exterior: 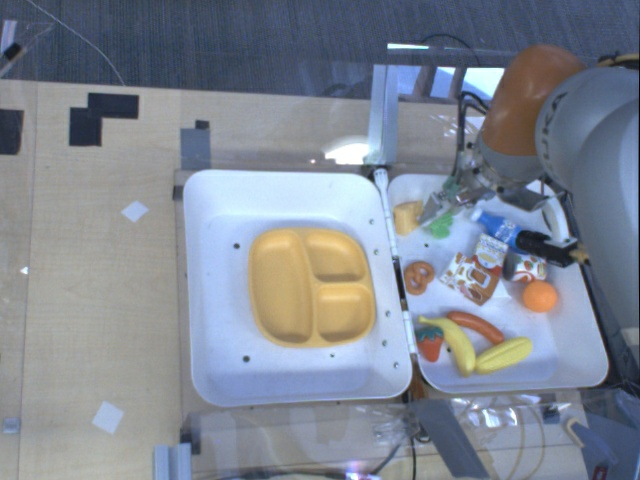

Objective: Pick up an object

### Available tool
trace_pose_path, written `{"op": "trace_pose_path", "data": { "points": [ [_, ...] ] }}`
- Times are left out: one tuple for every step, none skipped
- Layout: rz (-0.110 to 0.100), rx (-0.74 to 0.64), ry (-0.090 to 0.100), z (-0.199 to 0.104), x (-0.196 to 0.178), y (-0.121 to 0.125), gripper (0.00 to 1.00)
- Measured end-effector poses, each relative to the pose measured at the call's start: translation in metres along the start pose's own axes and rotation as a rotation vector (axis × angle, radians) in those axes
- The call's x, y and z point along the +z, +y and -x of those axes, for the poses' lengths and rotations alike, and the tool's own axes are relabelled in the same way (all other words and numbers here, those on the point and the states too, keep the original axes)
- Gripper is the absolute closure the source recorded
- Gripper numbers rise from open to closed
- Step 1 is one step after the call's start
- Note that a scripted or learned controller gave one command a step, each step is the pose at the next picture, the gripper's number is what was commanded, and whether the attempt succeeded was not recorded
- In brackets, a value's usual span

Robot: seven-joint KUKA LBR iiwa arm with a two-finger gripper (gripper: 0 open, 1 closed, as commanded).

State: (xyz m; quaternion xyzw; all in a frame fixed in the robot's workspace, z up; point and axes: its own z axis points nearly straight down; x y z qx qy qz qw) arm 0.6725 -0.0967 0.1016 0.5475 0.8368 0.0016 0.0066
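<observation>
1. The surface (90, 298) carries two shallow white bins side by side, a layout that keeps a source and a drop zone apart.
2. The arm (570, 118) reaches in from the right, its orange band over the far edge of the right bin (560, 373), placed to work the clutter below.
3. The left bin (215, 368) holds one thing, a yellow divided tray (310, 286) lying flat at its centre.
4. The right bin is the crowded one: two bananas (480, 350), a red sausage (475, 324), a small carton (472, 276), an orange ball (539, 297), a pretzel (417, 275) and a strawberry (430, 344).
5. The gripper (445, 206) is low at the bin's far left corner, just beside a green piece (441, 227) and a pale yellow lump (406, 217), likely its targets. Whether its tips are spread or closed, I cannot tell; nothing is visibly pinched.
</observation>
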Motion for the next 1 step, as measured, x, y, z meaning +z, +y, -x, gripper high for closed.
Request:
{"op": "trace_pose_path", "data": {
  "points": [
    [0.002,0.238,0.005,-0.0564,-0.1038,0.0132,1.00]
  ]
}}
